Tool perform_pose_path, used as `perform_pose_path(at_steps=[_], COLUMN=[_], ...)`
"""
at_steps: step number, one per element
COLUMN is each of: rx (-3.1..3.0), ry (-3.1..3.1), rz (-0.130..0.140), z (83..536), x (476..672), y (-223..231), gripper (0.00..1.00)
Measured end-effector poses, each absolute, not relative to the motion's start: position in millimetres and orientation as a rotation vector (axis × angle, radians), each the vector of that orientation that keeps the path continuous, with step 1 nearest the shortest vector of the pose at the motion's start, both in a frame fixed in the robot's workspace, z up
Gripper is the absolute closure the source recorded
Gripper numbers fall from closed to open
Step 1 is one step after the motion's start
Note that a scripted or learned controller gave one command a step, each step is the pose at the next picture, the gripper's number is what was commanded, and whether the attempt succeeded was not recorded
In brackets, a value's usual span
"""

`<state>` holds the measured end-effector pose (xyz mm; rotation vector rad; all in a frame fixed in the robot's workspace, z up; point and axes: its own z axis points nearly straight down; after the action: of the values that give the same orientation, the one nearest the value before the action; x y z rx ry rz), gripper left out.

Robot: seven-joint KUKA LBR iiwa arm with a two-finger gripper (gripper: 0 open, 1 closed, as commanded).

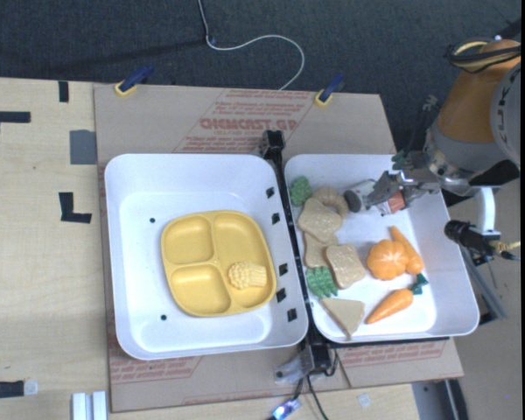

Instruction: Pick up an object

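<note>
My gripper [378, 194] hangs low over the back part of the right bin [451, 261], reaching in from the right. Just left of it lie tan bread pieces [320, 220]. In front of it sit another bread slice [344, 265], an orange fruit [387, 261] and a carrot [390, 304]. A green broccoli piece [299, 188] lies at the bin's back left corner. Nothing shows between the fingers.
The left bin [131, 234] holds a yellow divided plate [197, 252] with a corn cob [248, 276] in its front right compartment. A green leafy piece [320, 280] and a pale sandwich wedge [344, 313] lie at the right bin's front left.
</note>
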<state>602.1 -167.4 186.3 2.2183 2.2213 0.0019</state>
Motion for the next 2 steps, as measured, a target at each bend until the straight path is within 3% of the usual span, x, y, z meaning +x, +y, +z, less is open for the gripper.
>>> perform_pose_path(at_steps=[1, 2], rx=[2.218, 2.22], ry=[2.222, 2.226], rz=[0.001, -0.003], z=[226.3, 226.8], x=[602.8, 569.8], y=[-166.8, -134.3], gripper=[1.0, 1.0])
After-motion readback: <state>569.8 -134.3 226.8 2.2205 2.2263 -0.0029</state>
